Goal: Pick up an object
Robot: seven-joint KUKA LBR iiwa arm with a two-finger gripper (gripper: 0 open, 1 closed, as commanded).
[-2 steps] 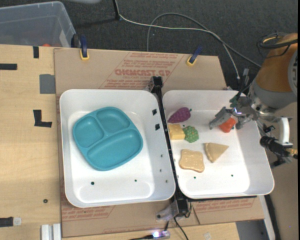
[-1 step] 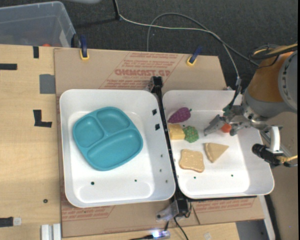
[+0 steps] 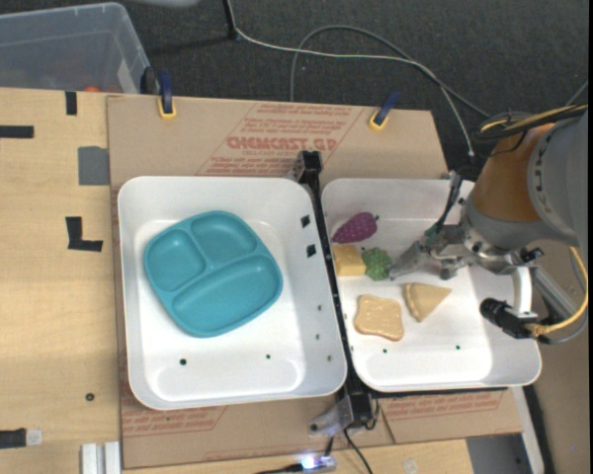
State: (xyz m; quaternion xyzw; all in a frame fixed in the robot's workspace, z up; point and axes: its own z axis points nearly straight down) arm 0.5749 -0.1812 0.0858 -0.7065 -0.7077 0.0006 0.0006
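Observation:
The right bin holds several toy foods. A purple bunch of grapes lies at its back left, with a yellow block and a green broccoli piece just in front of it. A tan slice of toast and a pale yellow wedge lie nearer the front. My gripper reaches in low from the right, its tip right beside the broccoli and above the wedge. I see nothing held in it.
The left bin holds a blue divided plate. A black divider runs between the two bins. The grey and orange arm covers the right bin's right side. A clear plastic box stands at the back left.

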